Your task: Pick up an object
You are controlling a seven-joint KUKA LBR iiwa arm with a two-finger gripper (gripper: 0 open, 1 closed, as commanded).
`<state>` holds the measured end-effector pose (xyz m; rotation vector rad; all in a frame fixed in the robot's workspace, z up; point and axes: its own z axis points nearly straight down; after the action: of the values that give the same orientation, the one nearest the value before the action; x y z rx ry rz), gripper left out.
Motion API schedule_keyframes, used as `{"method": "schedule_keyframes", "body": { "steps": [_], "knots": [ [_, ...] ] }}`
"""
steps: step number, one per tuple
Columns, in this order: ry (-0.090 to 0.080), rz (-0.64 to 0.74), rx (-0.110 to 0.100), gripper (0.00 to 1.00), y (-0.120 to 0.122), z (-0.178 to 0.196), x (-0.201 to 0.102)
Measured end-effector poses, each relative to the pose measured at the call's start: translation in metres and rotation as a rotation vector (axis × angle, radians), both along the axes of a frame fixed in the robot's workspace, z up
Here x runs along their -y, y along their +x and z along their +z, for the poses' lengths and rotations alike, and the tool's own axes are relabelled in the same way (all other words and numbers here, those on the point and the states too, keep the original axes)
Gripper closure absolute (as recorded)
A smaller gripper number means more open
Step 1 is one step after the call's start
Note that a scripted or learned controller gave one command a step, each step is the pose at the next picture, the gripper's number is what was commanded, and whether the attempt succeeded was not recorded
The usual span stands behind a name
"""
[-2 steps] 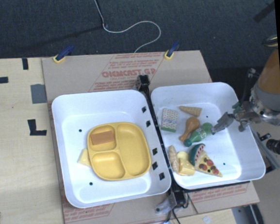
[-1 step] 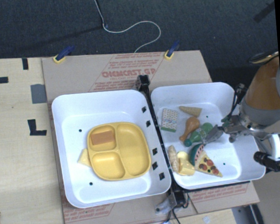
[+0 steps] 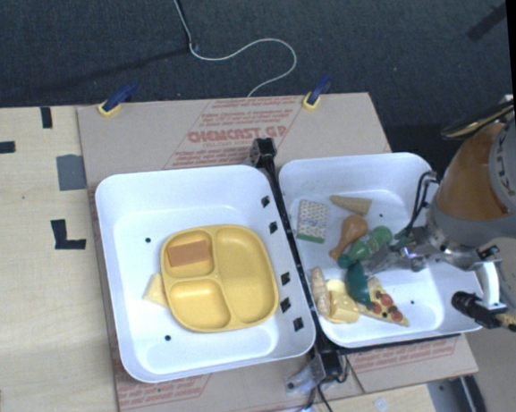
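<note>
One arm (image 3: 472,193) enters at 3 o'clock | jaws (image 3: 395,253): cannot tell gap or hold | green toy (image 3: 366,247) mid right bin (image 3: 416,164) | advice: centre over toy, avoid pizza slice (image 3: 385,304) at 6 o'clock

The light is even and quite bright, and it seems to come from above. The two white bins (image 3: 119,258) look very bright, almost washed out on their flat floors, so fine detail there is weak. The yellow tray (image 3: 247,282) throws only a thin soft shadow on its lower side. The dark carpet (image 3: 64,38) at the top stays dim and a little grainy. The whole picture is slightly soft, and small toys in the right bin have unclear edges
</note>
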<state>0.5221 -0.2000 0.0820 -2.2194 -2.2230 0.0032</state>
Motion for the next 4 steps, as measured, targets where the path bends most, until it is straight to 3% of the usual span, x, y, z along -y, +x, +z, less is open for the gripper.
{"method": "schedule_keyframes", "body": {
  "steps": [1,3,4],
  "knots": [
    [-0.001,0.000,0.003,1.00,0.001,0.013,0.000],
    [0.001,0.000,0.003,1.00,-0.005,0.122,-0.007],
    [0.002,0.000,0.001,1.00,-0.005,0.142,-0.008]
  ]
}}
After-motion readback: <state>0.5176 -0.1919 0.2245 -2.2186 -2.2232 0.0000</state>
